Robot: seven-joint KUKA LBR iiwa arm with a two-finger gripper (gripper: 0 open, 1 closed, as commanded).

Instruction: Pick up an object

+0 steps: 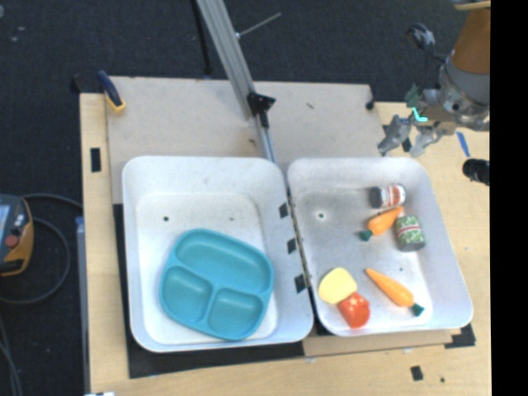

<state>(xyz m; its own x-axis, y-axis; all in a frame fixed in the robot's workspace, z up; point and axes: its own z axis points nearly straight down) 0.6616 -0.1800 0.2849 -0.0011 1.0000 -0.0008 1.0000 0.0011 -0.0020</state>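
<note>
Grey arm of mine up top right, gripper (406,136) above right bin's (330,180) far edge, fingers spread, nothing between. Two carrots (383,221) (393,288), one can (409,232), all in right bin.

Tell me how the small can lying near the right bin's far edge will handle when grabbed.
The small can lies on its side, so a push would probably roll it. Its round, smooth-looking body may slip from the claw. It looks small, so likely light.
</note>
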